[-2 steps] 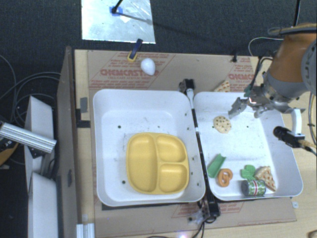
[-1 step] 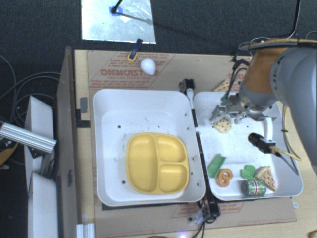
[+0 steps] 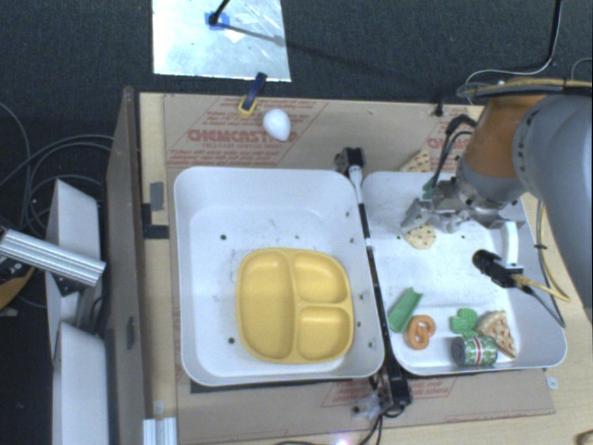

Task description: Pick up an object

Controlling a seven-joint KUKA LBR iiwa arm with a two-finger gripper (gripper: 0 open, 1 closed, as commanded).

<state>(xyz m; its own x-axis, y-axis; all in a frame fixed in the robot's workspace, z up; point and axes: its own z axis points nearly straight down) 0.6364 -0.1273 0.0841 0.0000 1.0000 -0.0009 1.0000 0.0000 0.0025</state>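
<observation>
My gripper [image 3: 419, 219] hangs low over the upper left part of the right bin [image 3: 547, 341]. A round tan cracker [image 3: 420, 238] lies on the bin floor just below and in front of it, touching or nearly touching its tip. Nothing shows lifted in the gripper. Along the front of the same bin lie a green pod-shaped piece [image 3: 403, 309], an orange pretzel [image 3: 420, 331], a small green leafy toy [image 3: 464, 321], a pizza slice [image 3: 499, 332] and a small can [image 3: 474, 350] on its side.
The left bin [image 3: 213, 211] holds a yellow divided plate [image 3: 295, 304]. Behind the bins, on the cardboard, sit a white egg [image 3: 276, 123], a small blue and yellow thing [image 3: 251, 95] and a pale cracker-like piece [image 3: 419, 162]. The arm's grey body covers the right bin's far right corner.
</observation>
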